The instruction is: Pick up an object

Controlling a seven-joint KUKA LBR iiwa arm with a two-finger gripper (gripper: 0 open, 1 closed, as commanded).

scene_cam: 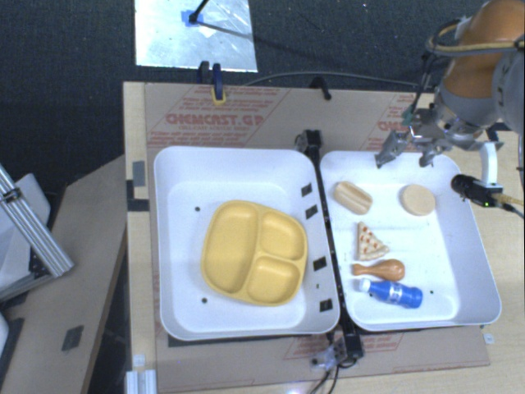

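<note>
Gripper (406,148) is hanging over the right bin (472,245) at its 12 o'clock rim, fingers spread, pinching nothing. Lying in that bin: hot dog bun (353,196), round cookie (418,200) at 3 o'clock of it, pizza slice (370,241), drumstick (379,269), blue bottle (394,294). Yellow divided tray (254,252) is sitting in the left bin (176,220).

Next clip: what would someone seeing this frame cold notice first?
The big yellow divided plate sitting alone in the left bin draws the eye first. Next comes the cluster of small toy foods in the right bin: a bun, a round cookie, a pizza slice, a drumstick and a blue bottle. The pincer hangs open above that bin's far edge, holding nothing.
</note>
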